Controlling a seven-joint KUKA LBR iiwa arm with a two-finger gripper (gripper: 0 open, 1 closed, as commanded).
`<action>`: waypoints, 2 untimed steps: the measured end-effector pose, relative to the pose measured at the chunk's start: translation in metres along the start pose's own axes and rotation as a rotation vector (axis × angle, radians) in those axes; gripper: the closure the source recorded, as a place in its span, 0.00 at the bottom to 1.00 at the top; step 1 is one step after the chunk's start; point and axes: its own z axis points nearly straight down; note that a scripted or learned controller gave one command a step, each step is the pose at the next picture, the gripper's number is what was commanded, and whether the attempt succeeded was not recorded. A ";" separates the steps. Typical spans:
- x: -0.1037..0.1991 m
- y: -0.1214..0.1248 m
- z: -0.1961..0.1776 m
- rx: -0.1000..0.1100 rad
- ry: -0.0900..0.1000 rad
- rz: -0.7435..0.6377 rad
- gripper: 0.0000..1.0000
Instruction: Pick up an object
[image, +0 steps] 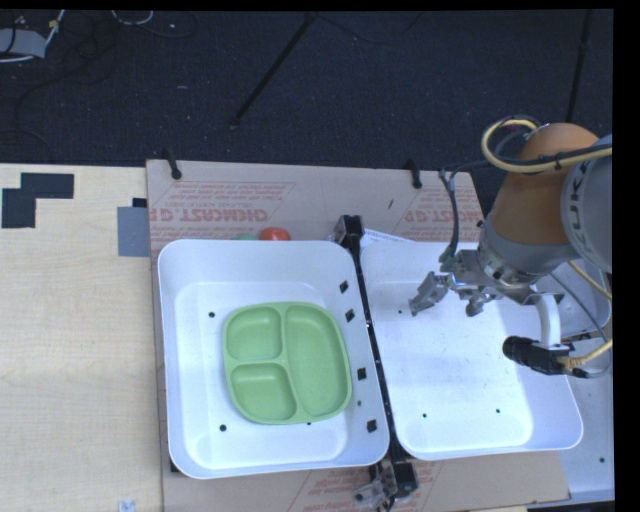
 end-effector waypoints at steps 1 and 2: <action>0.000 0.003 -0.008 -0.015 -0.002 -0.002 0.00; 0.004 -0.001 0.055 -0.007 0.000 -0.002 0.00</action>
